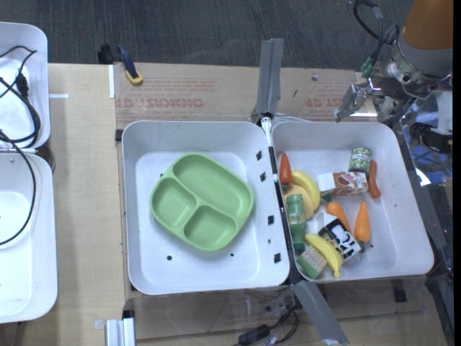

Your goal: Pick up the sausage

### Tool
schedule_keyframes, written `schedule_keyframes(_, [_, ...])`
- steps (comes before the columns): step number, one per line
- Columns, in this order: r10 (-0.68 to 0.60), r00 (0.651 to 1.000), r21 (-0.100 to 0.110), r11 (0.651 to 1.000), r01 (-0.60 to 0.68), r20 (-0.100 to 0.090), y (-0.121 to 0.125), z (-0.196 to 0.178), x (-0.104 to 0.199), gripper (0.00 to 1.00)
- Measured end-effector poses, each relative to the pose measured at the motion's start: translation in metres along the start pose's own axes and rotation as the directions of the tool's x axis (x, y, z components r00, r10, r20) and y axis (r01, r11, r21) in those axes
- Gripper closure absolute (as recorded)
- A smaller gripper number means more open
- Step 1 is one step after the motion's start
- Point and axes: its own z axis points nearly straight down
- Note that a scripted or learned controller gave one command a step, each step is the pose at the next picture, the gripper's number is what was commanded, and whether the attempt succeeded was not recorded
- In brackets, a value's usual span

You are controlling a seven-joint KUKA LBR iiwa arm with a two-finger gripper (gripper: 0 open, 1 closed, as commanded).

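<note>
The fingers (351, 101) hang above the right bin's (403, 254) far rim, and whether they are parted cannot be told. The sausage (373, 178) lies well below them in that bin, beside a small can (360, 158).

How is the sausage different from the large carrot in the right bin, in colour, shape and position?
The sausage is reddish and slim, with even width and rounded ends; the large carrot is orange and tapers to a point. The sausage lies near the bin's far right side, beside the small carton and below the green can; the carrot lies nearer the camera, right of the black-and-white packet. Both lie flat, roughly lengthwise, in the right bin.
</note>
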Motion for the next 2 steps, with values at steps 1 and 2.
schedule_keyframes(1, [-0.111, 0.994, -0.011, 0.994, 0.111, -0.001, -0.01, 0.16, -0.035, 0.0])
schedule_keyframes(2, [-0.116, 0.993, -0.001, 0.993, 0.116, 0.001, -0.046, 0.1, -0.102, 0.0])
